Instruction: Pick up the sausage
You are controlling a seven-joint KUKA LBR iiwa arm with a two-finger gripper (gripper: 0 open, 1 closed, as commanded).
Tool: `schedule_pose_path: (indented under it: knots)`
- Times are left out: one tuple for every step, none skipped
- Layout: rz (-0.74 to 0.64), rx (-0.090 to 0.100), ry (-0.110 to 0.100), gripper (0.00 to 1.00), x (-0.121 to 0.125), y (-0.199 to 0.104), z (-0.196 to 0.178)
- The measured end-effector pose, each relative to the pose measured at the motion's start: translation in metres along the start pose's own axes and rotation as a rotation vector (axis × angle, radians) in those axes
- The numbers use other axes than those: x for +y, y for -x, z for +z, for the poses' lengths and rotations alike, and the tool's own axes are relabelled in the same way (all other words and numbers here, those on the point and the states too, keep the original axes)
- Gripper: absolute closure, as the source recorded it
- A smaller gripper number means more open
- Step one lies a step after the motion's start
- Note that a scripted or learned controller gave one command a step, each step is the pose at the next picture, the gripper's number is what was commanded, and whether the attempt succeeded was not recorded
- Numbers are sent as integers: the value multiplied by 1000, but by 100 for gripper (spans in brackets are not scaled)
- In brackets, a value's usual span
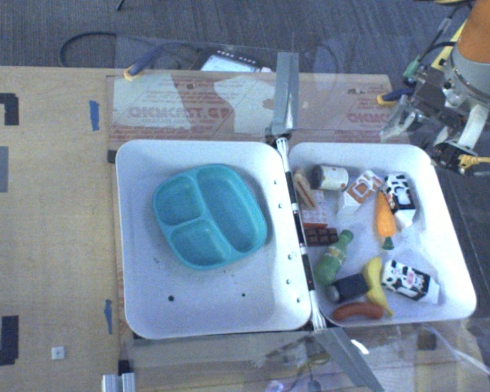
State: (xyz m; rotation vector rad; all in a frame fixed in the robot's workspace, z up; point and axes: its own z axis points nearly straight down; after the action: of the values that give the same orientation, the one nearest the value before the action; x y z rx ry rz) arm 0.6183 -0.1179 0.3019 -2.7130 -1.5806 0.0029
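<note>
Camera view, lower right of the frame: sausage [358,310] lying flat at the bottom edge of the right bin [455,243], just below the banana [379,283] and a dark block [349,287]. Gripper [404,121] high at upper right, beyond the bin's top rim, well apart from it; open or clenched, cannot tell. Best approached from straight above, straddling the short axis, clear of the banana tip and bin wall.

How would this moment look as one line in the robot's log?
gripper above right bin's far edge | sausage at near edge, untouched | teal plate in left bin
</note>
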Motion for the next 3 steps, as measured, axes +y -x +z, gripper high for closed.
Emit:
schedule_pose_path:
  knots:
    - [250, 0, -2, 0, -45, -28, 33]
    - [448, 0, -2, 0, 5, 57, 120]
    - [422, 19, 14, 0, 62, 67, 186]
